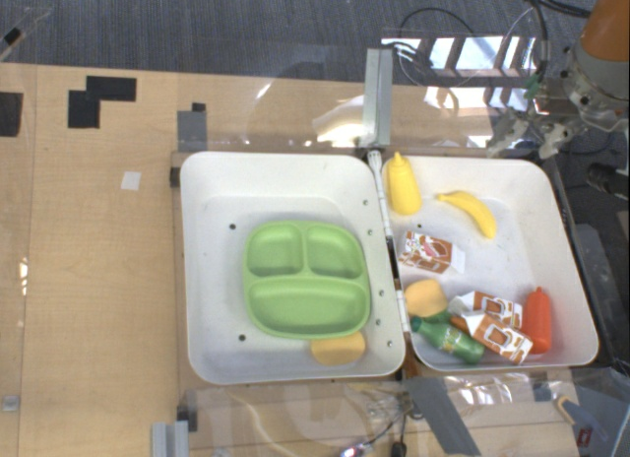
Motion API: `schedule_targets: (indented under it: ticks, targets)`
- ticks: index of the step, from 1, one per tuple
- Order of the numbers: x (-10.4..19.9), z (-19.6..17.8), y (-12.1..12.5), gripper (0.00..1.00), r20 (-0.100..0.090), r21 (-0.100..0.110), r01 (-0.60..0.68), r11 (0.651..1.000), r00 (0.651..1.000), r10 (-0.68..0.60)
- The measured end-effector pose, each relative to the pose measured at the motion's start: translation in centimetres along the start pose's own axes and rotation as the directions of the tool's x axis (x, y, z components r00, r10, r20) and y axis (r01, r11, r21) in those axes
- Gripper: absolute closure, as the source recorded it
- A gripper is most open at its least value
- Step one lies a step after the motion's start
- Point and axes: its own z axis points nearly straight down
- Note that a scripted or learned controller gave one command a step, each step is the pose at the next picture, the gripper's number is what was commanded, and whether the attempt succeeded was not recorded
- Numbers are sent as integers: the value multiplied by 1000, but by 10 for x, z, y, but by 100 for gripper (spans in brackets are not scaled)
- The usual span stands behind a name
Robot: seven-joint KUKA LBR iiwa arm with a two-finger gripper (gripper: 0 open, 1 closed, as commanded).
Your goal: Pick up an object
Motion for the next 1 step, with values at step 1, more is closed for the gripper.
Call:
schedule_targets:
  ticks: [1]
  targets:
    - [-7, 116, 13, 0, -1, 1, 43, 999, 999, -43]
